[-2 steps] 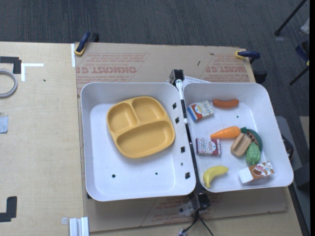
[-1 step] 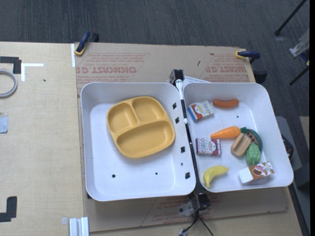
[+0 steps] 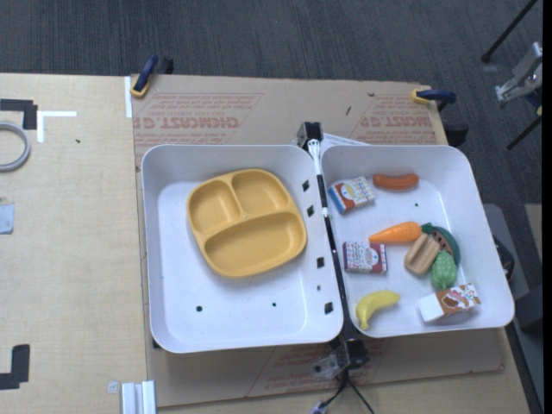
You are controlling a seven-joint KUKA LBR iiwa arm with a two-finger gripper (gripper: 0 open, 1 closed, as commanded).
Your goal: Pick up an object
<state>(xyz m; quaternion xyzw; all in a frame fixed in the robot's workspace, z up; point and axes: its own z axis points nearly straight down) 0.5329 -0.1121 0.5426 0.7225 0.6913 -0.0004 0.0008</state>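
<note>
Looking down on the counter (image 3: 78,257), the view takes in two shallow white bins set side by side. The left bin (image 3: 172,317) carries a yellow divided plate (image 3: 247,222), lying flat and slightly turned. The right bin (image 3: 483,231) holds the candidates for picking: a sausage (image 3: 396,180) near the far wall, a small carton (image 3: 352,194) just beside it, a carrot (image 3: 397,233) at the centre, a second small carton (image 3: 365,258) below the carrot, a banana (image 3: 376,305) near the front edge, a bread roll (image 3: 422,254) touching a watermelon slice (image 3: 445,241) and a green vegetable (image 3: 443,271), and a third carton (image 3: 449,303) by the near right corner.

The arm and its tool are not in the picture, so the tool's state cannot be told. No object has yet been lifted; the task stands at its beginning.

These look like toy foods, and so probably light, rigid and rather smooth, apt to slip or roll under a poor pinch. The banana and the carrot lie apart from their neighbours and seem the easier choices: each would best be taken across its narrow middle, with the fingers set square to its long axis. The cluster at the right offers little clearance for the fingers.
</note>
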